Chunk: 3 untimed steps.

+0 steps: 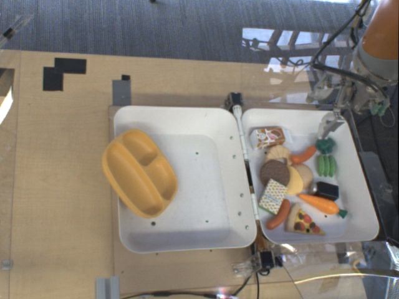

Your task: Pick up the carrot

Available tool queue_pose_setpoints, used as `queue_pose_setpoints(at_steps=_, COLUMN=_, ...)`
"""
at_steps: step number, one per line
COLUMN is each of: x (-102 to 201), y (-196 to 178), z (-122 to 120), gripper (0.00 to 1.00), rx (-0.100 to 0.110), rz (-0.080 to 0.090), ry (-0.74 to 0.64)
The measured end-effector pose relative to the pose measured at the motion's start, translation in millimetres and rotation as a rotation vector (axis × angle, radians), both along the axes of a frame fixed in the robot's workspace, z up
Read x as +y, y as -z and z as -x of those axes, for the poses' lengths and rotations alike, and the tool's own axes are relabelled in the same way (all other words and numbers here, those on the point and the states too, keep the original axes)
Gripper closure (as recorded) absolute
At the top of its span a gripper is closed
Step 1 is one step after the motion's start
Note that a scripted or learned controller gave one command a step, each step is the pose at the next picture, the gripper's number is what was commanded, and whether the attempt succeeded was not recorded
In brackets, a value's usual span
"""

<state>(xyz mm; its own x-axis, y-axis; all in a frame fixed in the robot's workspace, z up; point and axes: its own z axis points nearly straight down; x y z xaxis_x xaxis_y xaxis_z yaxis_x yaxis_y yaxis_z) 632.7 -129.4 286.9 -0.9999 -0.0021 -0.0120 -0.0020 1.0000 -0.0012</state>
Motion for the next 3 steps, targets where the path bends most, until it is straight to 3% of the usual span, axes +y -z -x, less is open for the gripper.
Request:
queue_pose_setpoints(at_steps=1, x=25.8, y=172.8, z=51.2, gripper=0.0, rx=0.017, rz=-0.004, ry=-0.212)
queue_pose_setpoints(at_steps=2, x=-2.6, y=196.1, z=96.7, gripper=0.0, rx=-0.007, rz=0.002, ry=-0.216)
queue_pose_setpoints(at_steps=3, x=-55.3, y=196.5, z=118.5, gripper=0.0, rx=-0.011, rz=-0.005, ry=-0.407)
